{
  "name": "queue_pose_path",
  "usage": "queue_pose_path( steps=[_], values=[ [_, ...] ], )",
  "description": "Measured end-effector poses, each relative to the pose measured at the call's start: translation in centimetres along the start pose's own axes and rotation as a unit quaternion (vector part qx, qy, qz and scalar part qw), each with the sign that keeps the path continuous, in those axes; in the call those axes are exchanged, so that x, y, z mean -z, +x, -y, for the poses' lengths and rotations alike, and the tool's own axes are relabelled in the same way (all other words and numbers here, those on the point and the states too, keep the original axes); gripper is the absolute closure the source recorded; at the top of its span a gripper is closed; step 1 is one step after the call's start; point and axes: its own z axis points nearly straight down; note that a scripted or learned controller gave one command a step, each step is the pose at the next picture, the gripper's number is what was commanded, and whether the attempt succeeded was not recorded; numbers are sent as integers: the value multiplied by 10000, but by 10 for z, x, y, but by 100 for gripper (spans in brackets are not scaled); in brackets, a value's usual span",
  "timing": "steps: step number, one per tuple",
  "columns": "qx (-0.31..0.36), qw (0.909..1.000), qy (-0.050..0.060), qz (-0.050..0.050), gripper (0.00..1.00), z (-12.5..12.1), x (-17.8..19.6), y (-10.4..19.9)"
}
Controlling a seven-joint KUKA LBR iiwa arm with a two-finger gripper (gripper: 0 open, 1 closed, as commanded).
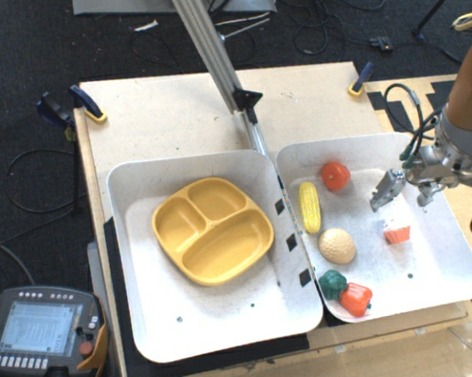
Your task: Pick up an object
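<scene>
Gripper [405, 187] with jaws spread, grasping nothing, poised in the right bin [452, 276] above the small orange piece [397, 234] near the bin's right edge. Risk: the low, small piece slips aside as the jaws close.

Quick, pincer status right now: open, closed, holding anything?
Pincer: open, fingers spread, nothing between them. It hovers over the right bin, above the small orange-red piece.
</scene>
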Motion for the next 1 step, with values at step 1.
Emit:
queue_pose_path(
  steps=[1],
  values=[
    [10, 10000, -8, 2, 100, -1, 10, 0]
  ],
)
